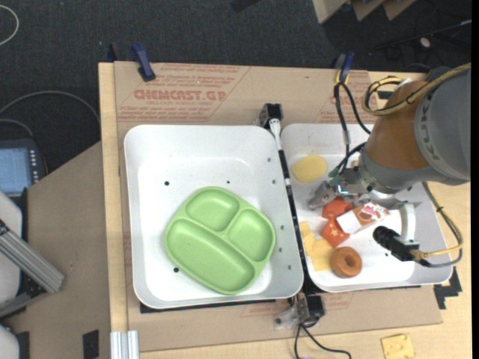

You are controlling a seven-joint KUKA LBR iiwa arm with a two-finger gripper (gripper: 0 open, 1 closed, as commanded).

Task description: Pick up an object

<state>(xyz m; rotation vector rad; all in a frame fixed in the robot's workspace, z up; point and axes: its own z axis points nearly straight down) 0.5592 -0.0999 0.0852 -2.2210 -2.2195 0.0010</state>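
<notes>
The robot's gripper [335,191] is low in the right white plastic bin [389,274], over a heap of toy food. Its small grey metal tip is partly hidden under the wrist, so I cannot tell if it is apart or together. Just below it sit a red blocky toy [334,221] and a white and red packet [359,216]. A round, pale yellow toy [308,168] lies up and left of the tip. A brown ring like a doughnut [346,262] lies lower, beside flat yellow cheese-like pieces [313,249]. The thick grey arm with its shiny orange band [408,144] comes in from the right and covers part of this bin. In the left white bin [150,155] rests a smooth green plastic plate with three dips [218,238].
</notes>
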